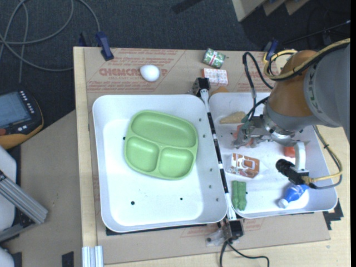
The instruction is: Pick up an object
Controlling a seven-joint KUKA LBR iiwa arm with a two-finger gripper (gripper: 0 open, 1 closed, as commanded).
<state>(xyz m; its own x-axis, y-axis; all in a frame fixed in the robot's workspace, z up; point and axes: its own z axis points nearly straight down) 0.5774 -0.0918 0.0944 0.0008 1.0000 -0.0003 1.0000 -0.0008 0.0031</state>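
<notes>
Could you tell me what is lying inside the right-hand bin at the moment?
The right bin holds a green item, a printed packet, a blue-and-white object and a tan piece. The arm covers the middle, hiding whatever lies beneath.

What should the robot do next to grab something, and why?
Probably lower the tool a little onto what lies beneath it. It hangs over the upper part of the right bin, near a tan piece. Its tips are too blurred to show anything held, and the orange-and-white packet, green item and blue item lie apart, nearer the bin's front.
</notes>
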